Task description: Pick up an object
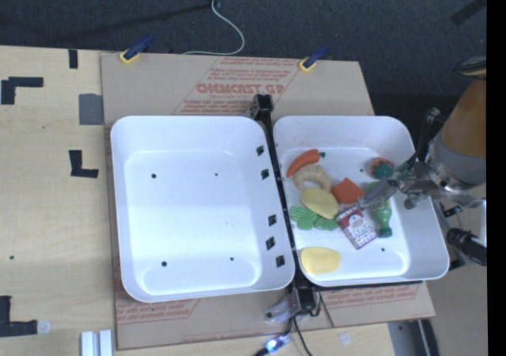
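The claw [378,191] reaches from the right into the right bin [399,134], low over the pile of small toys; whether its fingers are open or closed I cannot tell. Close to it lie a red-and-white packet [357,228], an orange block [346,191] and a green piece [383,220]. A yellow lemon-shaped toy [319,203] rests in the middle, touching the green leaf toy [310,219]. These things seem light, hard plastic, a little slippery. The block has flat sides, so I judge it the easiest to hold across.
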Robot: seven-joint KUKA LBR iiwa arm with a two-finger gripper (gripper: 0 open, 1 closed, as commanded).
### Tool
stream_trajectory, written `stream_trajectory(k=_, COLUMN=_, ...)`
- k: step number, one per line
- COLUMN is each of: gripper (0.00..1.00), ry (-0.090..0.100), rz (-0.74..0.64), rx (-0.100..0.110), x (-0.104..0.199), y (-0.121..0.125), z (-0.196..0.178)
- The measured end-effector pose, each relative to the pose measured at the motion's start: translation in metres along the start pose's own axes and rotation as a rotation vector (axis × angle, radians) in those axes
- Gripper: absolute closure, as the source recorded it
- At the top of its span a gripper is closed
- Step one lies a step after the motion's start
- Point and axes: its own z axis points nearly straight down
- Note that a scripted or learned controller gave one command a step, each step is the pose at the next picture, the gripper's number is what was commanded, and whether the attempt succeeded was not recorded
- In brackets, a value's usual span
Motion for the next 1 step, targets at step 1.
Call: stream_trajectory(k=1, gripper=0.0, ry=-0.006, rz=-0.002, rx=-0.009, x=0.0491, y=0.0216, z=0.1132)
